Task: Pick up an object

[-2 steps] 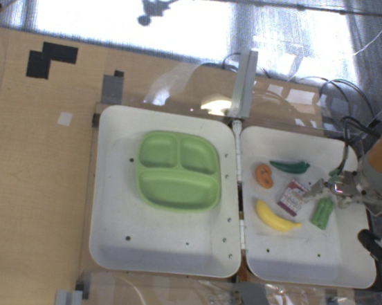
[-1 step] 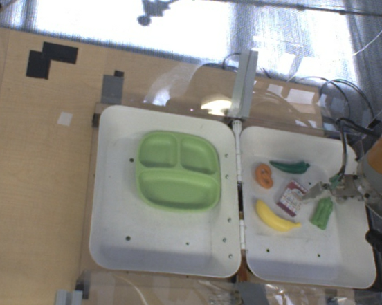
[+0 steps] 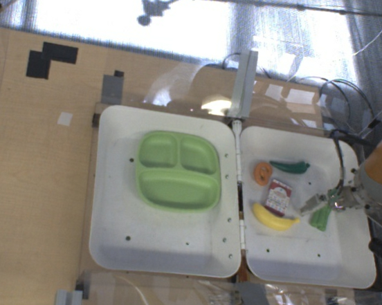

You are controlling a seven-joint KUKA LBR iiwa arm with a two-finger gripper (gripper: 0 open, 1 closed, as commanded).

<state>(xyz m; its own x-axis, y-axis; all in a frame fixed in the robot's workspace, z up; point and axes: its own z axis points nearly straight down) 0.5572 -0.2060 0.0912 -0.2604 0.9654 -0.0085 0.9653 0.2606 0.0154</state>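
While the fingers (image 3: 320, 206) hang low in the right bin (image 3: 343, 269), too blurred to tell open from closed, a green piece (image 3: 321, 218) sits just below them, a banana (image 3: 274, 218) and red box (image 3: 278, 197) to their left.

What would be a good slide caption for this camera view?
End effector low in right bin beside banana and red box; green tray in left bin.

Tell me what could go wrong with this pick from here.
1. The hand sits low in the right bin by a small green object, near the banana; it may close on nothing.
2. The red box, banana and orange piece lie close together, so a reach there could nudge the neighbours.
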